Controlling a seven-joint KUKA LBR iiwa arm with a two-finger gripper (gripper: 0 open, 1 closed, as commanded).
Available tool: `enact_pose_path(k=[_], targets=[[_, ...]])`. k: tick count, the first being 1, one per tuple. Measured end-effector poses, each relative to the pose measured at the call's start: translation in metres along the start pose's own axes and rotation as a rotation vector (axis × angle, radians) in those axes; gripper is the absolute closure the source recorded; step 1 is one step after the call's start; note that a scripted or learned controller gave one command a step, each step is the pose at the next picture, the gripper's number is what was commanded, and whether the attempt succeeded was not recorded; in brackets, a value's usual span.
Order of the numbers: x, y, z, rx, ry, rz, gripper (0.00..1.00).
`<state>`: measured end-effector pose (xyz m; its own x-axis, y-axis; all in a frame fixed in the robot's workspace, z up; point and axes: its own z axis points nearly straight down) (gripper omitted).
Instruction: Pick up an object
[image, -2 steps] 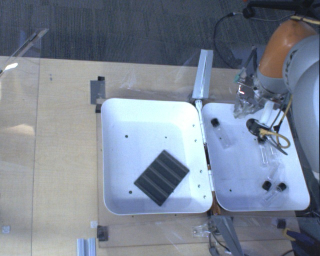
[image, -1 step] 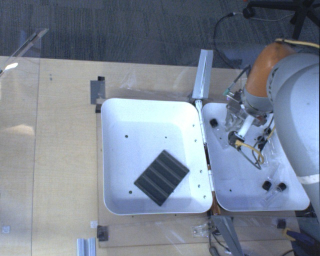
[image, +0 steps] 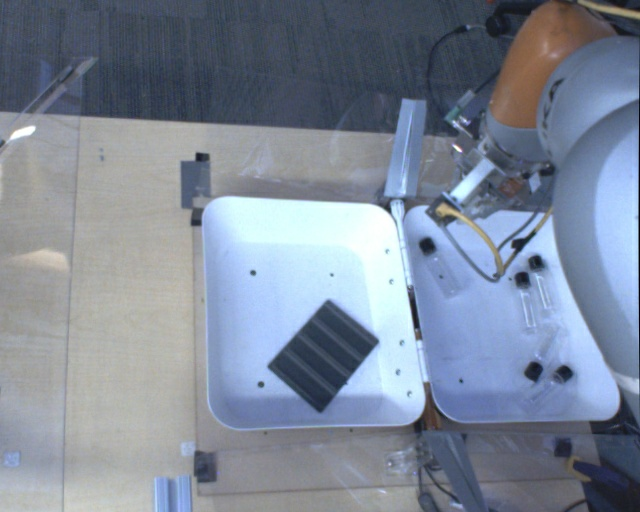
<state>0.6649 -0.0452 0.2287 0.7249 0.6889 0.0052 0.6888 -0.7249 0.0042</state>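
1. One dark ribbed slab (image: 324, 355) lies flat and askew inside the left bin (image: 250, 330), toward its near side, with nothing gripping it.
2. Several clear tubes (image: 531, 305) with black caps lie loose past the left bin's right rim, in the right bin (image: 480, 340).
3. Gripper (image: 490, 190) hangs beyond the left bin's far right corner; whether it is clenched or released cannot be told.
4. Nothing appears picked yet, so approach, grasp and lift all remain.
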Motion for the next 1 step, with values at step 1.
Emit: enact_pose_path(k=[1], targets=[[0.0398,-0.0644,0.0436,0.004,-0.003,0.274,1.00]])
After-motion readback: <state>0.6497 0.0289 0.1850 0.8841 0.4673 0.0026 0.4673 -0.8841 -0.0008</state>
